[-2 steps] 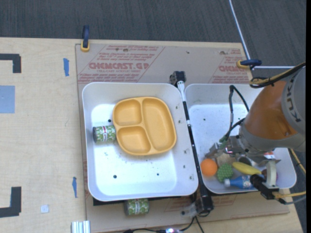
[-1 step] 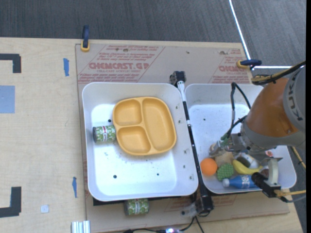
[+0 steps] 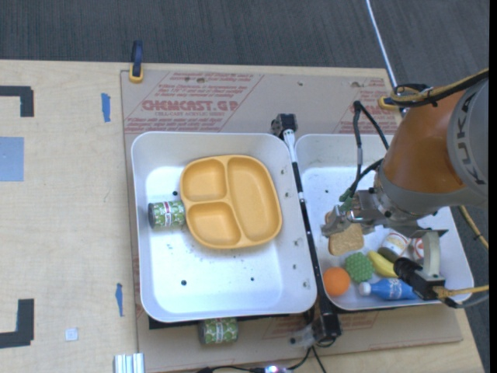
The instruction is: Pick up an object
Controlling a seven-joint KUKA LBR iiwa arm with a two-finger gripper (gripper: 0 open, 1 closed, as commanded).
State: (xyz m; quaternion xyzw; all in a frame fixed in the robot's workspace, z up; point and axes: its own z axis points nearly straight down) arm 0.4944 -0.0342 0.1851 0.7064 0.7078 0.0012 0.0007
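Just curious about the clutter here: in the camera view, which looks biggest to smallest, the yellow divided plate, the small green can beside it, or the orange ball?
1. Yellow divided plate, by far the largest.
2. Green can and orange ball look about alike; I wouldn't rank them.

The clear protective sheet (image 3: 256,99) lying on the bench beneath the two bins carries red print; its largest line appears to read "CHEMCAST GP", with smaller red lines above and below it too fine to make out. The orange band of the arm (image 3: 435,150) shows large dark letters at its right edge, seemingly "UK", part of a longer word cut off. The small can (image 3: 166,214) has an illegible label.
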